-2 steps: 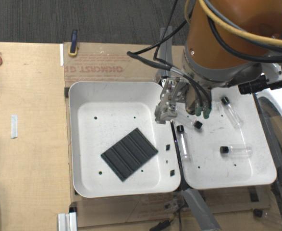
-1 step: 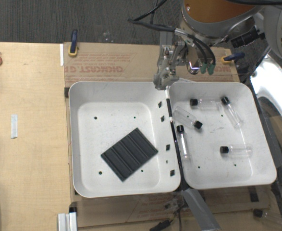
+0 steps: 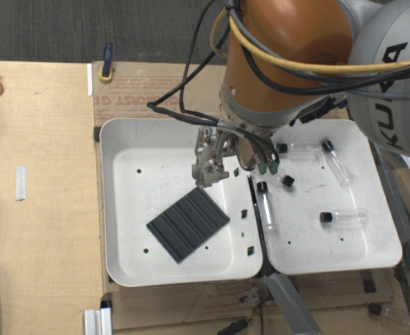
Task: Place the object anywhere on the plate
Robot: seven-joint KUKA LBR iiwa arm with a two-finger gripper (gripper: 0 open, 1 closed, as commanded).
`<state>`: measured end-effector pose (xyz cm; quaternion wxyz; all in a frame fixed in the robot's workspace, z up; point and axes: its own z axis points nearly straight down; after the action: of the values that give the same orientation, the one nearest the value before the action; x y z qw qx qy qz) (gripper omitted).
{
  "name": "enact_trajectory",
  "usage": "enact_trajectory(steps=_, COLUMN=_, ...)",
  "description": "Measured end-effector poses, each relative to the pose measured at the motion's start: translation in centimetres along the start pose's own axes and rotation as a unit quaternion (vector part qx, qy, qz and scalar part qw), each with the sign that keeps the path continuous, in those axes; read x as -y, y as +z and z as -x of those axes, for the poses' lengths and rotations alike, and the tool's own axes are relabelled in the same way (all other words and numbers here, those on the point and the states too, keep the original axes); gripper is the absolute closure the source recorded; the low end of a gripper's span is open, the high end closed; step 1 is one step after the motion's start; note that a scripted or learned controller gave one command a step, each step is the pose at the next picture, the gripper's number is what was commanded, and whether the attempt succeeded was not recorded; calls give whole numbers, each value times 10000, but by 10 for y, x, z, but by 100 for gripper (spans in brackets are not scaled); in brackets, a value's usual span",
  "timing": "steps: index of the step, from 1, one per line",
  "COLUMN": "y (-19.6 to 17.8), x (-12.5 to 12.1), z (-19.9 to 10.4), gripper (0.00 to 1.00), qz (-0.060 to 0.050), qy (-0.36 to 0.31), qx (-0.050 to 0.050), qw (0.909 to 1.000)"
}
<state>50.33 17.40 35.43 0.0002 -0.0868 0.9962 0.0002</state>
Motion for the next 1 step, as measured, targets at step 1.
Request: enact_trajectory(steps=1, y=75, x=-53, z=13, gripper=100, qz=2, qy=-1015, qx=-3, qw=9948)
